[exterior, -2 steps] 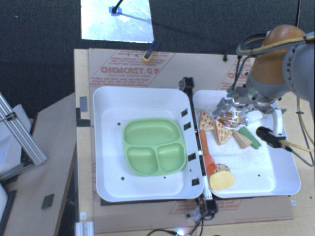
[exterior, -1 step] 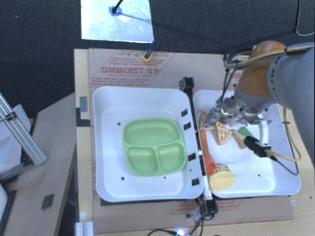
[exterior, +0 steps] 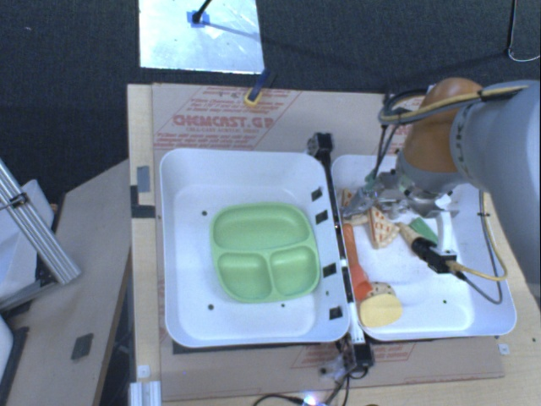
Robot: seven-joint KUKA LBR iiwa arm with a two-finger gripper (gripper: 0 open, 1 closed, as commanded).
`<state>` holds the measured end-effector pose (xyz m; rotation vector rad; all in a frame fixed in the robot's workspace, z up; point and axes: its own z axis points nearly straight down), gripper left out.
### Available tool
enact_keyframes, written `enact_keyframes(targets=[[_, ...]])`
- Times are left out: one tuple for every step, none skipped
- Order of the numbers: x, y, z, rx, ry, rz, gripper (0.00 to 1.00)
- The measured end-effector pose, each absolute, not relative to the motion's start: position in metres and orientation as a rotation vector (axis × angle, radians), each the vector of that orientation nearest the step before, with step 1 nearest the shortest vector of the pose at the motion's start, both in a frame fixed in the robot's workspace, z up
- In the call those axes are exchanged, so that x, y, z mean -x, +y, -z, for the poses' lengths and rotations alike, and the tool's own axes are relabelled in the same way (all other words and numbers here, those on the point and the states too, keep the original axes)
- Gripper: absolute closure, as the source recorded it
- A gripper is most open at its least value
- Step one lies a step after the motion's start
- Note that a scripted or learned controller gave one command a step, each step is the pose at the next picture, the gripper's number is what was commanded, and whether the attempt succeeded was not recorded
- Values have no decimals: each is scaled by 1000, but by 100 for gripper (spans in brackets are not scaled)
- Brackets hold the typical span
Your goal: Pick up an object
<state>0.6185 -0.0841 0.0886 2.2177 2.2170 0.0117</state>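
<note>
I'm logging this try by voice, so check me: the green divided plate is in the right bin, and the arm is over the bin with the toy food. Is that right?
One thing is wrong. The green divided plate lies in the left bin, not the right one, as the camera view shows. The rest stands: the arm is over the right bin, the bin with the toy food.

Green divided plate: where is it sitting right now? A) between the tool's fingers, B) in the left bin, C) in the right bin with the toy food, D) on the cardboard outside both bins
B: the green divided plate lies flat on the floor of the left bin, apart from the toy food in the right bin.
</note>
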Motion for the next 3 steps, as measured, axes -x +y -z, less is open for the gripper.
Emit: enact_keyframes(targets=[[-621, -84, -103, -2211, 2214, -20, 100], [-618, -93, -154, -2219, 2216, -5, 100], [-613, -93, -217, -2213, 2221, -7, 100]])
